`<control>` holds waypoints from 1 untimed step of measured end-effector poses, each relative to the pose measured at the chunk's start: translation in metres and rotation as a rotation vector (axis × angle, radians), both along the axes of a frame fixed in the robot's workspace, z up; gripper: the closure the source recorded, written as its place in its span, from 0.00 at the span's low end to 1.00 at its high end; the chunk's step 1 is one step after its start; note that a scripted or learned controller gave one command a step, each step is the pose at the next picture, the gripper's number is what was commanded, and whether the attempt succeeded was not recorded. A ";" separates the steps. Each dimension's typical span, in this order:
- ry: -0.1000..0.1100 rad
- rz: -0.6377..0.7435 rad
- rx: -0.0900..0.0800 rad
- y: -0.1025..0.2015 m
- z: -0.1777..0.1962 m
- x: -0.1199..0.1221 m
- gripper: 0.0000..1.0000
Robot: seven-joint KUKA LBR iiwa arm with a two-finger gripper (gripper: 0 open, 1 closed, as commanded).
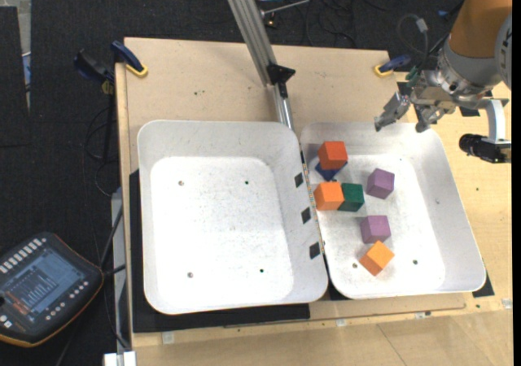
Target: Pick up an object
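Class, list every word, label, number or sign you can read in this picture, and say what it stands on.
No text can be read.
The handheld control pendant has a lit screen with rows of marks, too small and blurred to read.
The small dark tabs between the two bins show no legible marks.

Arm (480, 23) is seen entering from the right edge, upper corner of the view. Orange band is carried above a grey wrist, which is angled down and to the left. Gripper (404, 116) is held at the wrist's lower end, its two dark fingers (390, 115) spread apart and pointed downward-left. Nothing is seen between the fingers.
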State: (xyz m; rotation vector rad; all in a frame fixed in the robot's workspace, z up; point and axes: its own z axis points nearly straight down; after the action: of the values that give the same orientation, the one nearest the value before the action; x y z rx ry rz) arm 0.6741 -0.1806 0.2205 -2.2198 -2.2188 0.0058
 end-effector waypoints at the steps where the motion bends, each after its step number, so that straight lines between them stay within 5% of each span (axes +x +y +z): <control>1: 0.000 0.000 0.000 -0.002 -0.045 -0.005 0.00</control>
State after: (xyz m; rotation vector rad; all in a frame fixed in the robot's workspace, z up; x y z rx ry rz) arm 0.6691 -0.1826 0.1758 -2.2196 -2.2191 0.0052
